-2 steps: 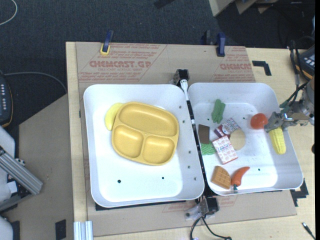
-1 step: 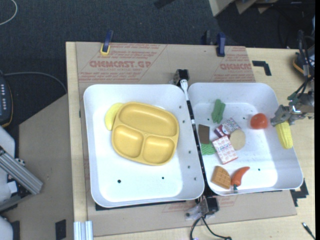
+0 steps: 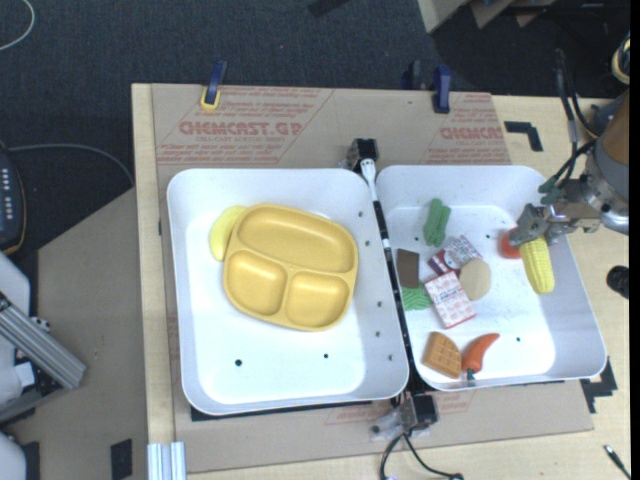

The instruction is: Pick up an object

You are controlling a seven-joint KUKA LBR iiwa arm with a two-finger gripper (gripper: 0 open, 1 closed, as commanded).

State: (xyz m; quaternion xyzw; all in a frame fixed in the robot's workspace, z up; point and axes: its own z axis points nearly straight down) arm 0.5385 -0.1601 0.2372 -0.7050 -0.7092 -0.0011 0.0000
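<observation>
While the claw (image 3: 535, 230) hangs by the right bin's rim (image 3: 560, 218), corn (image 3: 538, 264) lies beneath.

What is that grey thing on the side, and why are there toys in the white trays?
The picture is taken by one camera fixed above a bench, looking down. The grey thing at the right is a robot arm, and its gripper is its two-finger hand, here above the right bin near a toy corn cob. I cannot tell whether it holds anything. That bin also has a green toy, a chili pepper, a cracker and small packets. The left bin holds a yellow divided plate. The robot's job is to pick one thing up.
</observation>
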